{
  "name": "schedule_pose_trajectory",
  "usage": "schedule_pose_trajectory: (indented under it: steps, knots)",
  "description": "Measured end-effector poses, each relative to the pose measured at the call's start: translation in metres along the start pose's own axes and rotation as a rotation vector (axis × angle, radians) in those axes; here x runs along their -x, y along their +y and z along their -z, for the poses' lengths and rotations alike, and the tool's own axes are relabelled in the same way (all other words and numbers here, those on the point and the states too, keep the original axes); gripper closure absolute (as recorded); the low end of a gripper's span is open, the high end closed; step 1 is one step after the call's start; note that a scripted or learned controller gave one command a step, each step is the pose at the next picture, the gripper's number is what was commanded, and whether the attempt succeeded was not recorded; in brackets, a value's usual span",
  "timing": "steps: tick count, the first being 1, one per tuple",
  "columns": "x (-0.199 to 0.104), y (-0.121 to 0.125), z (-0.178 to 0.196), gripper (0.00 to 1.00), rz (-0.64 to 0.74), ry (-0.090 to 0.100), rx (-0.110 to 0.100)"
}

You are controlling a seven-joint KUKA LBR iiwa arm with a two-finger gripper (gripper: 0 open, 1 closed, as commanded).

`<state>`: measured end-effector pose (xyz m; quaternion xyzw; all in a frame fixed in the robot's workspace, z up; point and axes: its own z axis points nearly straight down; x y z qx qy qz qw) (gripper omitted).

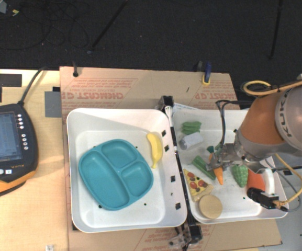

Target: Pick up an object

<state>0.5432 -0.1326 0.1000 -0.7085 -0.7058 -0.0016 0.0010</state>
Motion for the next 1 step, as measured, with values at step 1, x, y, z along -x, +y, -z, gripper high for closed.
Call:
schedule_pose_trajectory:
  steps: [1]
  knots:
    - [-0.0810,0.0218,0.0927,1.00,0.013,-0.001,0.006]
